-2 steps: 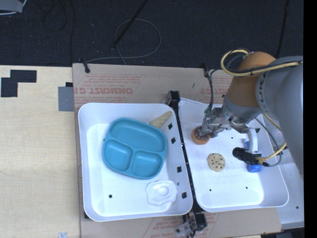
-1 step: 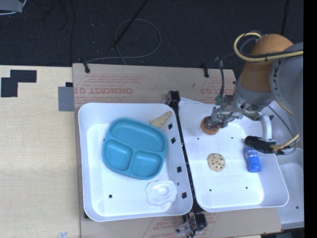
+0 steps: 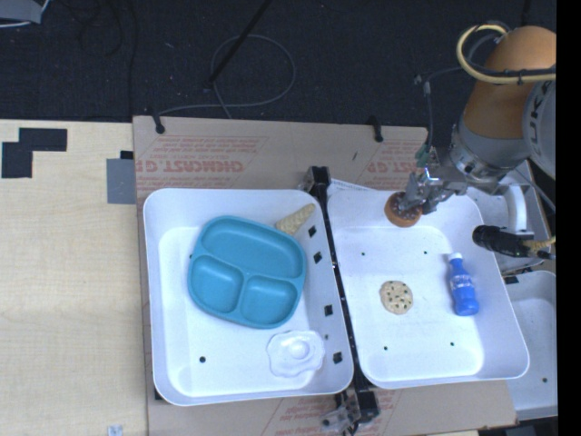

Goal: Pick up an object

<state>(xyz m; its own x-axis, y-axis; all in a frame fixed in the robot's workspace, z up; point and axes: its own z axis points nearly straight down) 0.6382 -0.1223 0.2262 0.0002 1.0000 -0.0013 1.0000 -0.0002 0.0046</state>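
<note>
From the camera view I have the gripper (image 3: 419, 192) sitting at the upper right of the frame, over the far edge of the right bin (image 3: 508, 357), directly above a small brown round piece (image 3: 400, 212) that looks like a doughnut or a biscuit. The fingers hang just over it and seem to touch its top, but I cannot tell whether they are apart or together, and I would not claim a hold.

I judge that brown piece to be a light, stiff toy food, unlikely to break; its low, round form suggests pinching across the rim from above, though lying hard against the bin wall may cramp one finger.

Lower in the same bin lie a chocolate-chip cookie (image 3: 396, 296) near the middle and a blue bottle (image 3: 462, 284) to its right, well apart from each other. In the left bin (image 3: 168, 371) I see a blue divided plate (image 3: 245, 271), a tan wedge (image 3: 295, 219) at its upper edge, and a white fried egg (image 3: 295, 351) below.
</note>
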